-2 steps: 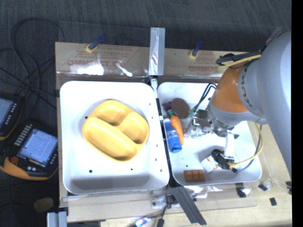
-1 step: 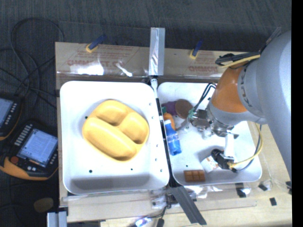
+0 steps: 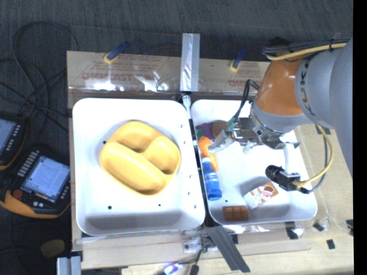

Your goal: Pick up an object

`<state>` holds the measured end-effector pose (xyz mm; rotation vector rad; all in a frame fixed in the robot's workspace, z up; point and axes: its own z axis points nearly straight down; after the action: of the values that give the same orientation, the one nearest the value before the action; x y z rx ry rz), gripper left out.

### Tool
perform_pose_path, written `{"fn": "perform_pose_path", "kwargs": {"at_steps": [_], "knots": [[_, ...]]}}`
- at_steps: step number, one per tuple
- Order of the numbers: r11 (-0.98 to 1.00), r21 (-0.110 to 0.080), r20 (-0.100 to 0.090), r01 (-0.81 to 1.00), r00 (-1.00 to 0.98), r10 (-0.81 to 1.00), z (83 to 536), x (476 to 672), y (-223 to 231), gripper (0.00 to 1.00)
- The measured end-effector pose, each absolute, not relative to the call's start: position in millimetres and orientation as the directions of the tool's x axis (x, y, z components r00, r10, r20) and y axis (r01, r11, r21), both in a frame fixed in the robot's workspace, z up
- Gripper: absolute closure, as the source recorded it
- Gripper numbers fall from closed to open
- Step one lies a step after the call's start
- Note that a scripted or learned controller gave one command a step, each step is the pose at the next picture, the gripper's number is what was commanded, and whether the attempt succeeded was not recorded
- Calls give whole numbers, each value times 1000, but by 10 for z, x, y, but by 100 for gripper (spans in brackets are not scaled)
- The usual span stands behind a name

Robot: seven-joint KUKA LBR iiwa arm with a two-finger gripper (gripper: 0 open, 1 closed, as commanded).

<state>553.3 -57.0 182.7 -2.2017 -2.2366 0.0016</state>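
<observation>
Gripper (image 3: 221,142), fingers' state impossible to tell, hovered just right of the orange-capped blue plastic bottle (image 3: 210,173), lying lengthwise along the right white bin (image 3: 298,209)'s left wall.

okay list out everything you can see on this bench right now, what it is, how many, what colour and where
white bins: two, white, side by side on the bench
yellow plush object: one, yellow, lumpy, middle of the left bin
blue bottle: one, blue with a white band, along the right bin's left wall
orange item: one, orange, just above the blue bottle by the same wall
dark round item: one, dark purplish, upper left of the right bin, too unclear to name
brown block: one, brown, front edge of the right bin
small carton: one, white with brownish print, lower middle of the right bin
handheld pendants: two, dark with screens, left of the bench
arm: one, grey with orange band, over the right bin
pincer: one, over the right bin's upper left
</observation>
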Motion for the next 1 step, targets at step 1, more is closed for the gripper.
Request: {"fn": "perform_pose_path", "kwargs": {"at_steps": [1], "knots": [[124,-1,-2,992,-124,992,2523,5450,-1227,0]]}}
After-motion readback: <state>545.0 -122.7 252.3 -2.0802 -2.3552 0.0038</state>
